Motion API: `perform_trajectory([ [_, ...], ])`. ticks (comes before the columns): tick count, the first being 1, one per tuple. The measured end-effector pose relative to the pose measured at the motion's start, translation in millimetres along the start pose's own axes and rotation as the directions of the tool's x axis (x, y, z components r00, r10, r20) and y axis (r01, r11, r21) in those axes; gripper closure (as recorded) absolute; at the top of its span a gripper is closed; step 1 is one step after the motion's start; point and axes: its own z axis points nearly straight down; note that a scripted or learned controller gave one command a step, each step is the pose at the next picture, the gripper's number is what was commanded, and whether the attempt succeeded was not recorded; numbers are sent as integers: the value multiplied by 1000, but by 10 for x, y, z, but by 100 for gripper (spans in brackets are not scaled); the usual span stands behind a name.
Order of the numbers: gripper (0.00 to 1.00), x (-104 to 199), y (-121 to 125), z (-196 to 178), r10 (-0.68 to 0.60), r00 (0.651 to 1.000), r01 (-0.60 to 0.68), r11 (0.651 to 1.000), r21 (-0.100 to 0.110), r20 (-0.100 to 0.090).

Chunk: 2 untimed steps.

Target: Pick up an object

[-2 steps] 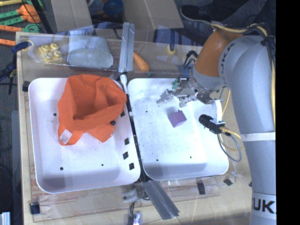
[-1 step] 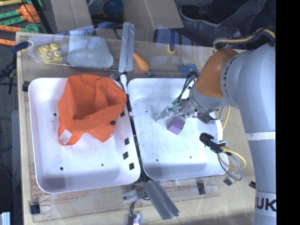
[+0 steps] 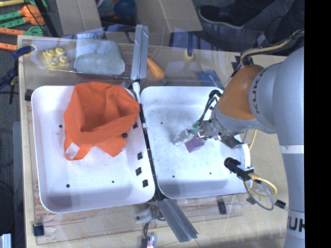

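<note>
Wooden bench (image 3: 269, 154) with two white bins side by side, and a bunch of toys and cardboard on the floor behind it. In the right bin (image 3: 176, 182) there's a small purple block (image 3: 194, 144) sitting a bit right of the middle, and the gripper (image 3: 187, 137) is down right on top of it. A silvery finger (image 3: 182, 136) sticks out to the left, just beside the block and maybe touching it. Honestly can't tell if the fingers are spread or pinched, the wrist covers too much, and I can't see the block actually between them. The grey arm (image 3: 282, 92) with its orange band (image 3: 239, 97) comes in from the right over the bin's far corner. Left bin (image 3: 88, 185) has a crumpled orange cloth (image 3: 98, 118) bunched toward the back, with a white tag at its lower left. Behind the bins are a grey pouch (image 3: 99, 58), a yellow toy (image 3: 55, 58) and an orange carrot-looking thing (image 3: 155, 67).
</note>
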Motion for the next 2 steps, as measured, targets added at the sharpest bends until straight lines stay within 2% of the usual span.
perform_trajectory([
  [1, 100, -7, 3, -95, -5, 1000, 5, 1000, 1, 1],
  [2, 100, -21, 176, -1304, 170, 985, -170, 985, 2, 1],
])
